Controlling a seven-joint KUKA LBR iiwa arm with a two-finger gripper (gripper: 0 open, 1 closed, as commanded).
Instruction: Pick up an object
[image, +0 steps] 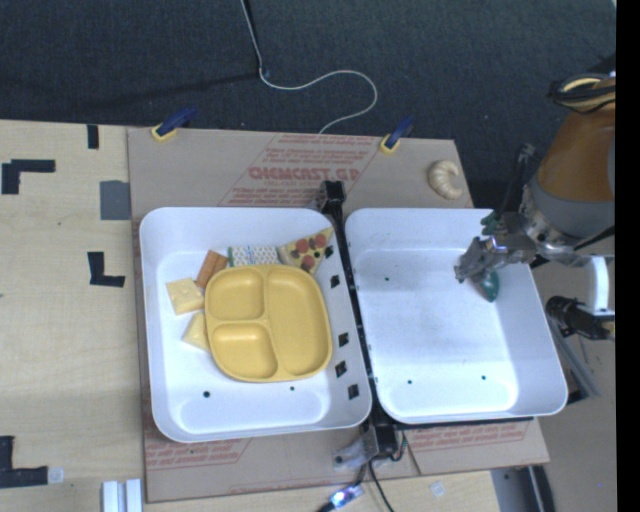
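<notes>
Your gripper (478, 268) sits over the far right part of the right bin (450, 400), and just beside its tips, on the side nearer the bin's right wall, there is a small teal object (489, 288). It looks to be hanging at or just under the fingertips, but from this angle you cannot tell whether it is actually pinched between them or merely lying against them, nor how wide the gripper stands. Treat the grasp as unconfirmed. Everything else you could pick lies well away to the gripper's left, in the left bin (165, 400): a yellow divided plate (268, 322) in the middle, with a few flat pieces tucked round its upper left edge, among them a tan cracker-like square (184, 295) and an orange-brown stick (211, 268). So the teal object is by far the nearest candidate, touching or nearly touching the tips. Its long axis is too small to read here.
</notes>
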